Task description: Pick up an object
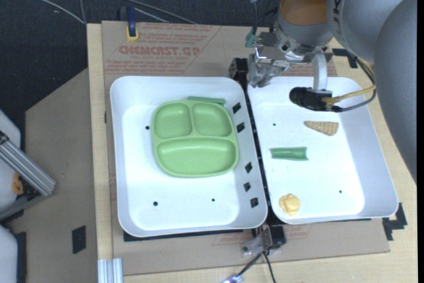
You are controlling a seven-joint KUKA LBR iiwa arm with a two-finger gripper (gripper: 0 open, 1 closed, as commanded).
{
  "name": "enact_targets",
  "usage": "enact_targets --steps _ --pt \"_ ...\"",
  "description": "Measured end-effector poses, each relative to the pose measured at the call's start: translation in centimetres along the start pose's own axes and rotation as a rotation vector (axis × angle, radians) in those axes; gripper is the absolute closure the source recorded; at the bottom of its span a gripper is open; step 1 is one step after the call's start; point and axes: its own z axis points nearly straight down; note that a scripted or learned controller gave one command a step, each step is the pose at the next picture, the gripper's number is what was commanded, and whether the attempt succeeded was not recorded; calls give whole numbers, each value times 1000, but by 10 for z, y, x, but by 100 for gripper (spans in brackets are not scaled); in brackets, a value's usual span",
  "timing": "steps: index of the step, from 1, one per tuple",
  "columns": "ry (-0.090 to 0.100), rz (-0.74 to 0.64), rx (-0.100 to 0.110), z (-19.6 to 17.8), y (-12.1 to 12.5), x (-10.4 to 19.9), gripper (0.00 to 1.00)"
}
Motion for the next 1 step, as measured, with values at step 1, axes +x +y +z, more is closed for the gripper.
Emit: enact_targets --steps 1 --pt "1 -1 0 4 -11 64 100"
